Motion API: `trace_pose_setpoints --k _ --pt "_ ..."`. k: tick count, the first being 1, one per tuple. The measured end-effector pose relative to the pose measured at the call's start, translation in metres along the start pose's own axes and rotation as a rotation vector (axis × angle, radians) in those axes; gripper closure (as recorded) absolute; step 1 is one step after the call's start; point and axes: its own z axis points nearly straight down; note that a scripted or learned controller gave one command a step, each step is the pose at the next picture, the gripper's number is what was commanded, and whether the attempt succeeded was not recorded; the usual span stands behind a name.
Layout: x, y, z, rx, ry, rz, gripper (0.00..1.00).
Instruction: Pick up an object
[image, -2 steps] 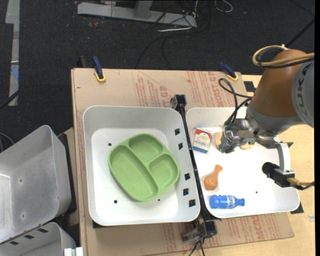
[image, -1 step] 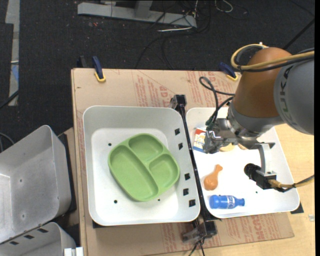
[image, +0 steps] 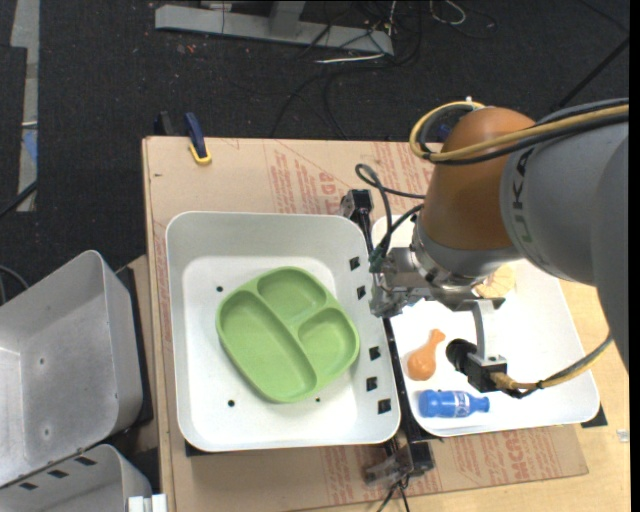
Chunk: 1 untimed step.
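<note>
clearance is slight: an orange pear-shaped toy (image: 427, 356) is seen in the right bin (image: 556, 335), just below the pincer (image: 398, 292) in the view, its long axis slanted up to the right. a blue bottle (image: 450, 404) is found lower again. whether the pincer is released or clenched cannot be told.

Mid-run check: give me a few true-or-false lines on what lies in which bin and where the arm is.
The green plate lies in the left bin. True.
The blue bottle stands upright. False: it lies on its side in the right bin.
The orange toy shares the bottle's bin. True.
The arm hangs over the left bin. False: it is over the right bin.
The plate has two compartments. False: three.
</note>
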Motion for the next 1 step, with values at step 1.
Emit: trace_pose_setpoints --k 1 --pt "0.0539 -0.0207 -0.0001 0.001 0.0 -0.001 1.0"
